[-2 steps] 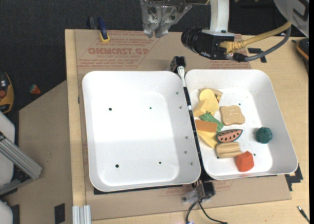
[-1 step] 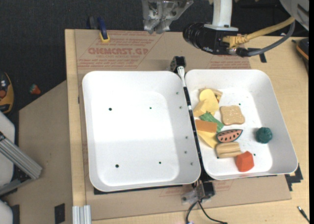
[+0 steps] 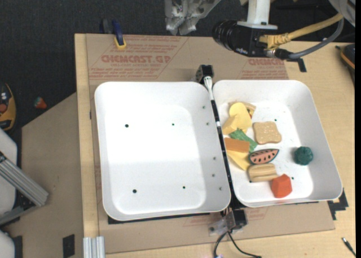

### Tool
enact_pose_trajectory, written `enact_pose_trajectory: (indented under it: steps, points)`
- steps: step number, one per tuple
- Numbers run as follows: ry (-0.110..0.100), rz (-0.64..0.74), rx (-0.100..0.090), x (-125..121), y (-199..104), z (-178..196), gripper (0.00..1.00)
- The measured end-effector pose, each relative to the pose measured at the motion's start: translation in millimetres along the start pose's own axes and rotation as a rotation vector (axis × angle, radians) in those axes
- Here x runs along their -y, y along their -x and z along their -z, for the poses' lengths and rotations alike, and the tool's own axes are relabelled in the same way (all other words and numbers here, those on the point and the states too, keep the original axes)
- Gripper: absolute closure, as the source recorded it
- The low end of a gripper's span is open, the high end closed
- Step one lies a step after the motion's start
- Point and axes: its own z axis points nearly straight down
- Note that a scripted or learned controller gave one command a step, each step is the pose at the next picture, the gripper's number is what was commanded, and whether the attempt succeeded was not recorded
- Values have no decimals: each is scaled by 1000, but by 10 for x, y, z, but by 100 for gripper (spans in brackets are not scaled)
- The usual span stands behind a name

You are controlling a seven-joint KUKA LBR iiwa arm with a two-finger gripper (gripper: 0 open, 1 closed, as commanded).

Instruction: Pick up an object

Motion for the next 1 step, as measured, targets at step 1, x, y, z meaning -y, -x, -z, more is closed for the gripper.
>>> enact_pose_trajectory:
  steps: [1]
  points:
    - [3,1,-1,-4,-9,105,100]
